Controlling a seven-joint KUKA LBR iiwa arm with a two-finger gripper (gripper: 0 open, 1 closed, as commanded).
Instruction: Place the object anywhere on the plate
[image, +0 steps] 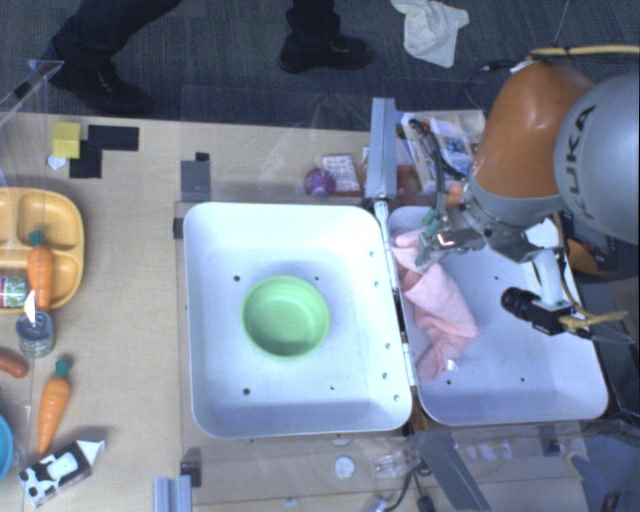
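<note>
Pink cloth (442, 312) lies crumpled in the right bin (520, 385), bunched along its 9 o'clock wall from about 11 down to 7 o'clock, well apart from the green plate (287, 316).

Left to right:
- At the 9 o'clock edge of the desk (120, 300), a yellow divided tray (55, 215) holds a toy carrot (38, 275). A small can (12, 292) sits at the tray's 7 o'clock edge.
- Toward 6 from the tray come a clear jar (35, 335), a red sausage-like piece (12, 366) cut by the frame edge, and a second carrot (52, 402). A cow-print carton (60, 468) sits near the desk's 7 o'clock corner.
- At the desk's 10 o'clock, a yellow block (66, 140) lies just beside black blocks (112, 140).
- The left bin (215, 390) is white and shallow. The green plate sits near its centre, slightly toward 9.
- Past the left bin's 12 o'clock rim, a purple round thing (320, 182) lies beside a small packet (343, 172).
- The two bins stand side by side, rims close together.
- The pincer (445, 240) is over the cloth's 12 o'clock end, at the right bin's 11 o'clock. Touching the cloth or just above it: cannot tell. Wide, narrow or gripping cloth: cannot tell either, too blurred there.
- The grey arm (600, 140) with its orange band (520, 120) comes in from 2 o'clock.
- On the floor beyond the desk at 12 o'clock are dark shoes (320, 48) and a white rag (435, 28).
</note>
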